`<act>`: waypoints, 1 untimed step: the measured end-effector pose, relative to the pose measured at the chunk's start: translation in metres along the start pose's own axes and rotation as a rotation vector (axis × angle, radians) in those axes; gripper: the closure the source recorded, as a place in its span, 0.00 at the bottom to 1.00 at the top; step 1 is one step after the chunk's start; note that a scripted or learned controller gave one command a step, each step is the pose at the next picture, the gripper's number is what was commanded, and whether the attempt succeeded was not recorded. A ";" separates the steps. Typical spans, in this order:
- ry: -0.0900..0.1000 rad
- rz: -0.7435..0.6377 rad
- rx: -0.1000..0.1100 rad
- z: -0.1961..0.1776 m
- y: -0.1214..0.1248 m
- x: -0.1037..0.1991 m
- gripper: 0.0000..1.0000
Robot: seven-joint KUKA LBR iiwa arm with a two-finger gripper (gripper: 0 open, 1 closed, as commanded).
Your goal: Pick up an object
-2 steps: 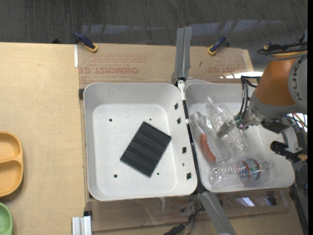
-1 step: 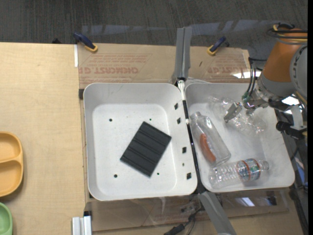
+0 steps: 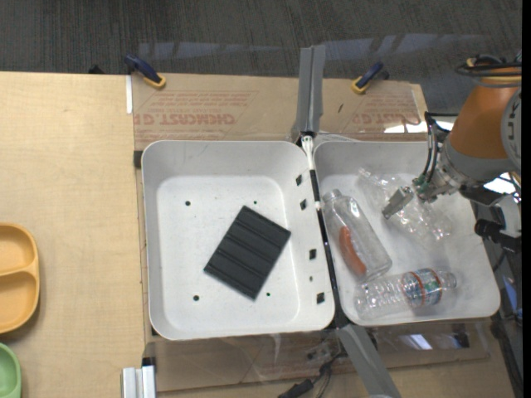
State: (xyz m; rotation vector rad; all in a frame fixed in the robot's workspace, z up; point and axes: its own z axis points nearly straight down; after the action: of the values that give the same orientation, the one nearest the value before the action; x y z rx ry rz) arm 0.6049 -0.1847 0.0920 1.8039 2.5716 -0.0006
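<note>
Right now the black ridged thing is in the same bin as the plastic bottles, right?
Not quite. The camera view shows the black ridged thing lying alone in the left bin. The plastic bottles are in the right bin, where the claw is.

Arm (image 3: 489,127) reaches in from right, orange band above wrist; gripper (image 3: 397,206) angled down-left.

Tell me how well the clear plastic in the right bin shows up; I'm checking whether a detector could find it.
Camera view: sharp, evenly lit, faint shadows. The clear bottles and crumpled plastic nearly blend into the white right bin, outlined mostly by small highlights, a label and an orange piece; the black pad in the left bin contrasts strongly. The gripper looks slightly soft.
</note>
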 end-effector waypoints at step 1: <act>0.001 -0.022 0.002 0.001 -0.013 0.012 0.00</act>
State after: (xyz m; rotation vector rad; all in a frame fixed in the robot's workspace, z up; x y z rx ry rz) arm 0.5883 -0.1777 0.0913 1.7761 2.5930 -0.0019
